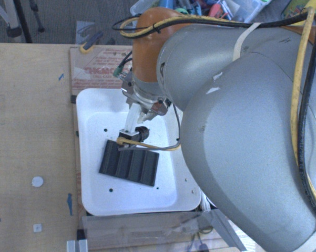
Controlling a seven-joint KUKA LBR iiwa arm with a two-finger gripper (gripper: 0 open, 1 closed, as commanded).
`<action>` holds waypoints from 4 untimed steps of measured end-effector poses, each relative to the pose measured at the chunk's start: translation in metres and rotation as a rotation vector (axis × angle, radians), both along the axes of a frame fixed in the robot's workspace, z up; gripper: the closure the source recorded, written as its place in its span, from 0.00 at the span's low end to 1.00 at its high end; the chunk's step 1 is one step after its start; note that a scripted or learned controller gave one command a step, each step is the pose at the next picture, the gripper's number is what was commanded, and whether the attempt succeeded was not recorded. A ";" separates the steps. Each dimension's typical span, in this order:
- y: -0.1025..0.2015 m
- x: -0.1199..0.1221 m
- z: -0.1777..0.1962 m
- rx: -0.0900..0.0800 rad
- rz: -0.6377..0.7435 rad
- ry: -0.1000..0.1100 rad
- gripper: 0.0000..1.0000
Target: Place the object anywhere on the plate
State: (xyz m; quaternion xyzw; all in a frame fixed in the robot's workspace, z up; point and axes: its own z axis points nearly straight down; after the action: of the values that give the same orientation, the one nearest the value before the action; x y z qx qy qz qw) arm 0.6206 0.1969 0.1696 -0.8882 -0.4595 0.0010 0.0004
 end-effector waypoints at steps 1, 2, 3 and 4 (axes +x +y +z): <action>0.028 -0.023 0.005 0.000 0.139 0.002 1.00; 0.028 0.046 -0.072 0.000 0.427 -0.004 1.00; 0.028 0.039 -0.078 0.000 0.935 -0.010 1.00; 0.023 0.048 -0.079 -0.001 1.221 -0.013 1.00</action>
State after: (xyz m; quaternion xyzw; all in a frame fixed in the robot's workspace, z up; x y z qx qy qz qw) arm 0.6688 0.2197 0.0908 -0.4644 -0.8856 -0.0042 -0.0036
